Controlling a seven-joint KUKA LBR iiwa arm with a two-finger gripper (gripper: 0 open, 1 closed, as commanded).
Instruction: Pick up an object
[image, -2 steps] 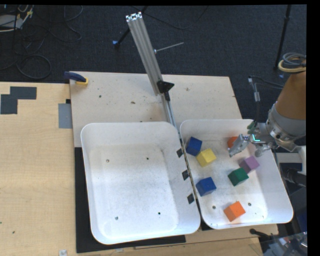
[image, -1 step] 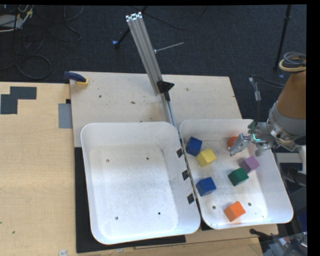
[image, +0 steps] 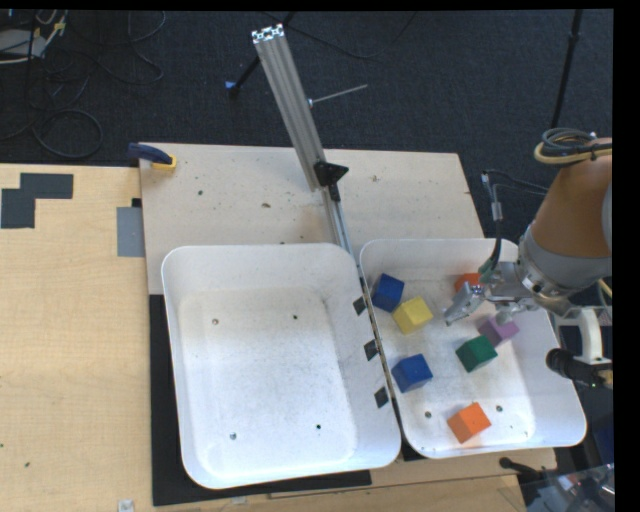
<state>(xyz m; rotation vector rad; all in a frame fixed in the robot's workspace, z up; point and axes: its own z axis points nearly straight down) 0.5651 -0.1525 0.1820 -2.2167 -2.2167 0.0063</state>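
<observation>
Your counter holds two white bins; blocks crowd the right bin (image: 560, 425). I cannot tell how the gripper (image: 462, 305) jaws stand. Close neighbors, the orange block (image: 466, 283) and purple block (image: 498, 327), could get bumped away.

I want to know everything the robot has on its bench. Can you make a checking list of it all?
Surface: pale bench bearing a left bin and a right bin, both white, side by side.
Job's things: in the right bin, two blue blocks, a yellow block, a green block, a purple block, an orange block and an orange-red piece by the gripper.
Clutter: small blue and yellow clamp at the bench's far corner.
Grippers: gripper low in the right bin beside the yellow block; nothing seen between its fingers.
Cables: dark cables on the floor.
Surroundings: slanted metal post, dark carpet.
</observation>
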